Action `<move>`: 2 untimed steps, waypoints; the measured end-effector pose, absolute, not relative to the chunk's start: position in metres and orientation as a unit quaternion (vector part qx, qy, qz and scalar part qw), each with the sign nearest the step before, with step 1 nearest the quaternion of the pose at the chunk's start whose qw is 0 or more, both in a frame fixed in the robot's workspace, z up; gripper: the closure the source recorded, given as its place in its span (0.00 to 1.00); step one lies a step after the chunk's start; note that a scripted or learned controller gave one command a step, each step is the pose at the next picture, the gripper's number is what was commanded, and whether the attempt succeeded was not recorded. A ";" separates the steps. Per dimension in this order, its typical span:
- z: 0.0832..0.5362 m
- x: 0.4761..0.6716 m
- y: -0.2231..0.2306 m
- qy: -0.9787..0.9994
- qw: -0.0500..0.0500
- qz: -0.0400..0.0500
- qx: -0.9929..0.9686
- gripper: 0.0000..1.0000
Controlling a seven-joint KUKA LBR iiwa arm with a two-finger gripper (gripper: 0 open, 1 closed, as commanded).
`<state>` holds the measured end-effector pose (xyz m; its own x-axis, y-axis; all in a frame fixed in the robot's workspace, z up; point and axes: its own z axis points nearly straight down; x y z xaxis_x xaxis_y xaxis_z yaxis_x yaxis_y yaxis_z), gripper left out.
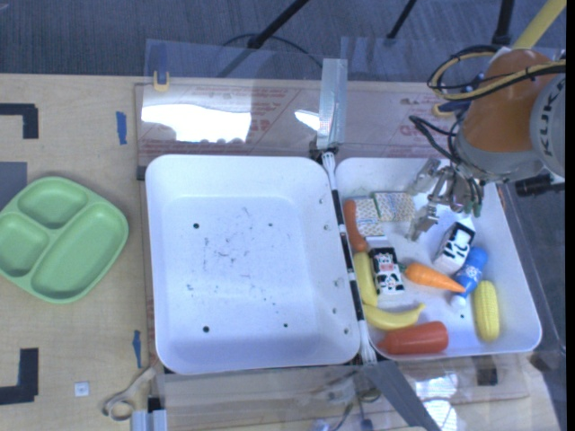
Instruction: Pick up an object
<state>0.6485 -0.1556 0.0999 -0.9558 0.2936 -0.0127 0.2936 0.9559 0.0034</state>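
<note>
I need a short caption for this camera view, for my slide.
Gripper hovers over the right bin of toy food; the left bin sits beside it.

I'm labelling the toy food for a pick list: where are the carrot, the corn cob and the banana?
carrot (429, 277): camera view, middle of orange body.
corn cob (486, 310): camera view, middle of the cob.
banana (392, 314): camera view, lower curve.

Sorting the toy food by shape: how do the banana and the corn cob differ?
The banana is smooth, curved and long; the corn cob is bumpy, straight and stubbier. The banana lies by the right bin's left wall and front, the corn cob near its right wall. Both are yellow and lie flat.
</note>
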 end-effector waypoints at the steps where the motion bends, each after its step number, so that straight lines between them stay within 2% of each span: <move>1: 0.177 0.647 -0.146 1.000 0.004 0.001 0.021 0.00; 2: 0.123 0.608 -0.178 1.000 0.002 0.001 0.012 0.00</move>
